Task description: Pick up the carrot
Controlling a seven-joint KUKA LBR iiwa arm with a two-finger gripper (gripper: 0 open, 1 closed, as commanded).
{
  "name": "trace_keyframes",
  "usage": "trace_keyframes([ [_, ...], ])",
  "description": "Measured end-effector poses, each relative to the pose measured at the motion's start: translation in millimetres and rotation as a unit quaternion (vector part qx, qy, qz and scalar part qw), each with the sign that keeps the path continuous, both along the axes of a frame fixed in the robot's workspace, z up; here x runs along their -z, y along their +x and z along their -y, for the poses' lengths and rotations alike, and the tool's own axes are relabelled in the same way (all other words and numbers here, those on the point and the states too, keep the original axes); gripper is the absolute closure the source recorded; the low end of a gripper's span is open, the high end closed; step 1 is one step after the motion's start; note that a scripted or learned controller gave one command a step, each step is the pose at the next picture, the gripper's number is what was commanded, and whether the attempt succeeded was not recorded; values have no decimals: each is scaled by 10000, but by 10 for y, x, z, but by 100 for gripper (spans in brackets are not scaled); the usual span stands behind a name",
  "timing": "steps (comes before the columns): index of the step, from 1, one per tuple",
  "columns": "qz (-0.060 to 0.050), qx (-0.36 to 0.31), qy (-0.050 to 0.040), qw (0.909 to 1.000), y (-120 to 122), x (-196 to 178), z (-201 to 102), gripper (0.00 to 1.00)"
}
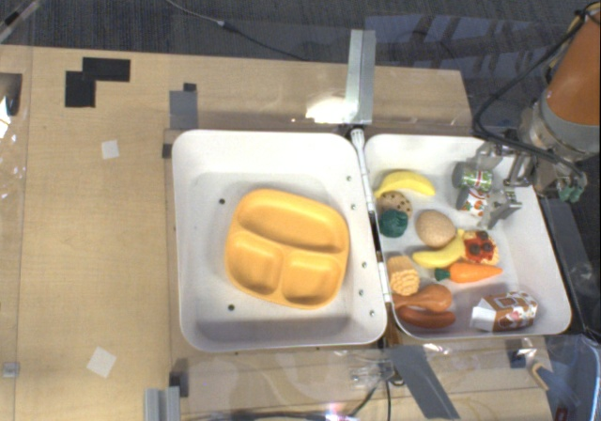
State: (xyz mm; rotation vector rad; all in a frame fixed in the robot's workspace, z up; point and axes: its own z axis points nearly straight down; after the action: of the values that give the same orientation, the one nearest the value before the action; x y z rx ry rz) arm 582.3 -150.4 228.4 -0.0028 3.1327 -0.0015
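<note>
Your orange plastic carrot with the green stub [472, 272] is lying flat in the right shallow white bin [554, 264], toward its near half. The tool [498, 192] is hovering over the far right part of that same bin, well apart from the carrot and further from you; its fingers are looking spread, with nothing between them.

Around the carrot: a small red-and-dark toy piece [480, 246] is touching its upper side, and a yellow toy banana [441, 255] is lying just to its left. A tan egg-shaped potato [434, 227] is sitting above that banana. A brown toy chicken piece [430, 301] is resting below left of the carrot, and a white-and-brown carton [505, 311] below right. A second yellow banana [406, 183] and a green-and-red can [476, 177] are lying at the far end, the can just beside the tool.

The left white bin [192, 250] is carrying a yellow sectioned plastic tray [282, 245]. Both bins are sitting on the pale wooden table [84, 250].

The arm is being cut off at the right edge. The small red piece is too blurred to name.
</note>
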Motion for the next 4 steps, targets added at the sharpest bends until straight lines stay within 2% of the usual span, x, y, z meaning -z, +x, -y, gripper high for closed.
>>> trace_keyframes([
  [1, 47, -29, -16, 10000, -553, 1383, 133, 0],
  [2, 41, 387, -3, 9992, -746, 1384, -366, 0],
  [3, 98, 360, -8, 9993, -708, 1256, -375, 100],
  [4, 10, 399, -13, 9992, -931, 1053, 222, 100],
])
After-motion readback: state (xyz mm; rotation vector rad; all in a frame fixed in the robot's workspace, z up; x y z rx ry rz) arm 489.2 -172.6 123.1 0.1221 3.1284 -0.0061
